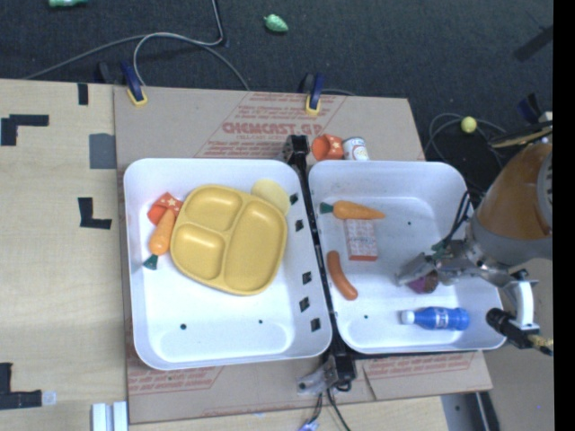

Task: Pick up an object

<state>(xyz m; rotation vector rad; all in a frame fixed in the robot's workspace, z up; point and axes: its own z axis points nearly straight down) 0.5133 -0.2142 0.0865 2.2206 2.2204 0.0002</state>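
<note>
Grey arm [512, 214] entering at three o'clock, gripper [424, 272] low in right bin [395, 173], finger state unclear, dark purple object [424, 283] under it, blue bottle [437, 318] toward five o'clock, sausage [341, 275] at nine o'clock

Red print ran across the cardboard sheet [269, 124] under the bins. The largest line read roughly "CHEMCAST GP", upside down from where I stood, at twelve o'clock from the left bin [144, 330]. Smaller red lines sat around it, too faint to make out. More red lettering showed on the same sheet at six o'clock, below both bins, also unreadable. In the right bin [395, 173], a small packet [361, 240] carried reddish print, its words too small to read. The blue bottle [437, 318] at five o'clock bore no wording I could read.
</note>
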